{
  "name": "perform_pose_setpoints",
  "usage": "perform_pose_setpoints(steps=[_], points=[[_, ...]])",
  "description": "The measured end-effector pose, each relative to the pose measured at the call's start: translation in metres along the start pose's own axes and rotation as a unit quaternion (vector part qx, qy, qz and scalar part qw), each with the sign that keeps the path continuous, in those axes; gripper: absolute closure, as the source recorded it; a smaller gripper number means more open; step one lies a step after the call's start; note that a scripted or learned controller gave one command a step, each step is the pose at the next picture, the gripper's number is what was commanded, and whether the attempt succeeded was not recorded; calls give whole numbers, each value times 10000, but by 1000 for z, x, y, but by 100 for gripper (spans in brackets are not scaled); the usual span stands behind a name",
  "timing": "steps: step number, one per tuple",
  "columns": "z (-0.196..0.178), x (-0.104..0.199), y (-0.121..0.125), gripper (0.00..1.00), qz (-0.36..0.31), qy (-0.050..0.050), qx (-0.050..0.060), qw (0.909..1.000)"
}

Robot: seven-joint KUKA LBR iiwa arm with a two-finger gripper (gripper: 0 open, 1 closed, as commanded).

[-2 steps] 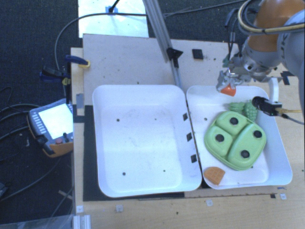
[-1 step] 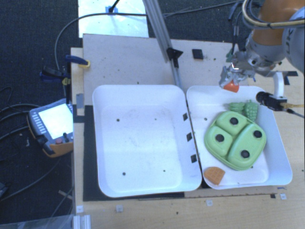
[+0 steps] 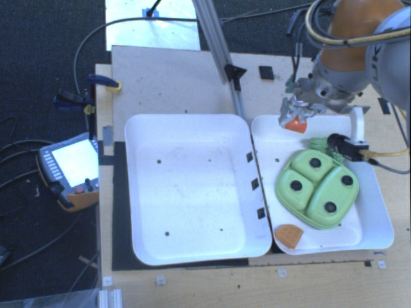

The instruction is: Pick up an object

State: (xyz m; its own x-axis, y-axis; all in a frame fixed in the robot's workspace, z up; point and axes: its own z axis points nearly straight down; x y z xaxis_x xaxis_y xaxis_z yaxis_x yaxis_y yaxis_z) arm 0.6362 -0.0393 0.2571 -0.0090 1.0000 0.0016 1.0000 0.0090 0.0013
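Gripper: we see the gripper (image 3: 296, 120) above the far edge of the right bin (image 3: 270, 147), hanging from the grey arm (image 3: 385, 50) with the orange band.
Opening: the fingers are narrow, closed around one small thing.
Held thing: a small orange-red piece (image 3: 297, 127) sits between the fingertips. It looks lifted off the bin floor, but we cannot tell how high.
Contact: we see the gripper touch nothing but this piece. It is near the green dish (image 3: 316, 188), yet apart from it.
Bins: we count two, both white and shallow. The left bin (image 3: 186, 191) and the right bin touch along their inner edges.
Green dish: one, lying flat in the right bin towards its right side. It has three hollows, and each hollow has one dark dot, so three dots.
Small green bit: one green bit (image 3: 316, 144) lies just behind the dish. We cannot tell if it is a separate thing or part of the dish.
Orange wedge: one orange wedge (image 3: 289, 236) lies at the near left corner of the right bin, just beside the dish.
Orange things in all: two, one in the gripper and one in the bin.
Beside the bench: one handheld screen (image 3: 70, 169) lies on the dark floor at the left, well apart from the bins.
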Motion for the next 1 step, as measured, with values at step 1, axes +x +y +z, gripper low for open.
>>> perform_pose_setpoints(steps=[1], points=[[-3, 48, -24, 100, 2, -1, 5, 10000]])
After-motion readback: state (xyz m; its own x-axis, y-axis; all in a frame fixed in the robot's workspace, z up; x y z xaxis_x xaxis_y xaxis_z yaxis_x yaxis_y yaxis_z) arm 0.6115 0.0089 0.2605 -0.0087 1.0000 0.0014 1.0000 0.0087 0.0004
